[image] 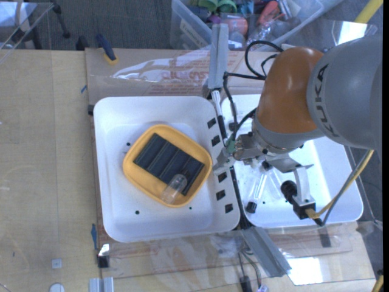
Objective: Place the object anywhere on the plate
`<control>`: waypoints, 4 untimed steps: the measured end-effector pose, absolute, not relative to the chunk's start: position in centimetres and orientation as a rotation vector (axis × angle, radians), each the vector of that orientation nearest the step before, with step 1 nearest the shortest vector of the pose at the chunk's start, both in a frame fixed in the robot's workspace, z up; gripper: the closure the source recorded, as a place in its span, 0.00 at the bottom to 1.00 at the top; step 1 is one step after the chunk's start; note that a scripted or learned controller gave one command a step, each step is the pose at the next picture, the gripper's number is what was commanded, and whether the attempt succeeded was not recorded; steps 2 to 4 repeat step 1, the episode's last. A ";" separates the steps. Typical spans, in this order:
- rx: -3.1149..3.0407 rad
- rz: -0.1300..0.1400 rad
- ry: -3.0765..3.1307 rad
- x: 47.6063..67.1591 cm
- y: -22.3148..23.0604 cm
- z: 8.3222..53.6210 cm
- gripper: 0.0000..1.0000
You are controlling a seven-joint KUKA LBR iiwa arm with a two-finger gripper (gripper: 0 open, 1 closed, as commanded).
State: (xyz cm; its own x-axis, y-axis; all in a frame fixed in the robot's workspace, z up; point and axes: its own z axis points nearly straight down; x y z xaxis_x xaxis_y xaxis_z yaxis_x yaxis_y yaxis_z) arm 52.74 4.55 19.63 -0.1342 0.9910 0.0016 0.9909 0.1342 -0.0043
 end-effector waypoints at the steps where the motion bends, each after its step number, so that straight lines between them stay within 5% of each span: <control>1: -1.958 0.000 -2.458 60.3 1.4 18.4 0.00; 4: -1.958 0.000 -2.458 60.3 1.4 18.4 0.00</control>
